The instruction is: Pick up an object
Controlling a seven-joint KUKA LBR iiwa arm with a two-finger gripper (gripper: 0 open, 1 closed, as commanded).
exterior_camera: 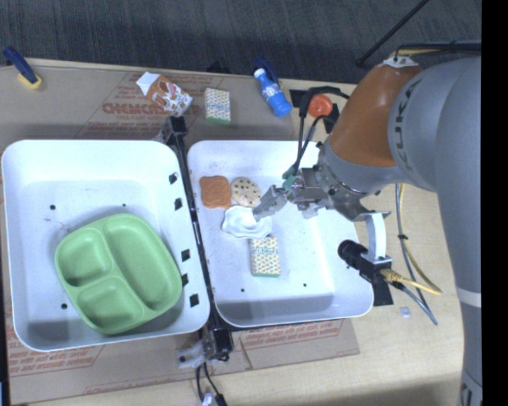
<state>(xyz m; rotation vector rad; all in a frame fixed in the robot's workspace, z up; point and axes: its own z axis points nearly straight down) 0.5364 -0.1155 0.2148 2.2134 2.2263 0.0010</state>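
Two white bins sit side by side on cardboard printed "CHEMC…" (123, 108). The gripper (265, 205) hovers over the right bin (322, 290), just above a white object (240, 222); whether it is clenched cannot be told.

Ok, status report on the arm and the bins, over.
Pincer low in right white bin, over small white object. Nothing seen between fingers. Orange piece, speckled round cookie, patterned packet close by. Green divided tray in left bin.
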